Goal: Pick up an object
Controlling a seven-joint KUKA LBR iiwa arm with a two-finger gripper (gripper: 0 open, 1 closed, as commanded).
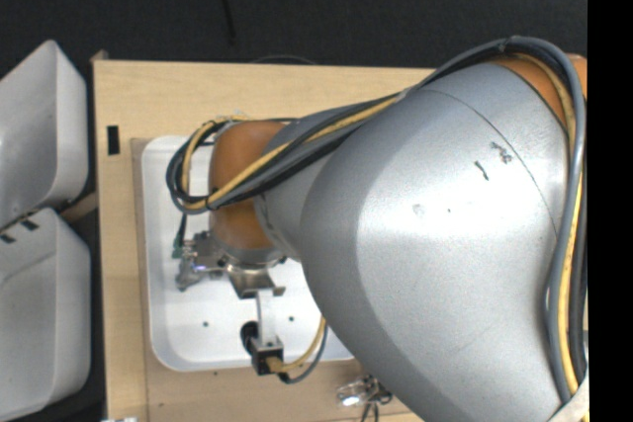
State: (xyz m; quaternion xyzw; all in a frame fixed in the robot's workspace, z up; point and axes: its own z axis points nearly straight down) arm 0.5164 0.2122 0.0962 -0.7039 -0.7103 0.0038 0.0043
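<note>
Object to be picked: we cannot name it or place it, because the big grey robot arm (445, 232) lies across the view and covers a good part of the shallow white plastic bin (163, 311). The bare floor we do see, along the bin's left and near sides, carries a few small dark specks. We take these for marks or holes in the bin rather than things to lift. If an object is there, we judge that it sits under the wrist or in the part of the bin that the arm hides.

The grey metal gripper (195, 270) is low inside the bin, toward its left side, below the orange band (242, 188) of the wrist. Black and yellow cables (193, 183) loop beside it. It looks close to the floor, though we cannot tell whether it touches. Nor can we tell whether it is wide, narrow or clamped on something, because its tip is small and crowded by the wrist parts.

We judge the step in hand to be the reach or the grasp itself, with the arm down in the bin on the pale wooden bench (119, 212). Nothing shows a lift yet. The next move calls for a firm close on whatever lies beneath, then a straight rise clear of the bin's rim. If the rise brings nothing up, we would expect a fresh try elsewhere in the bin.
</note>
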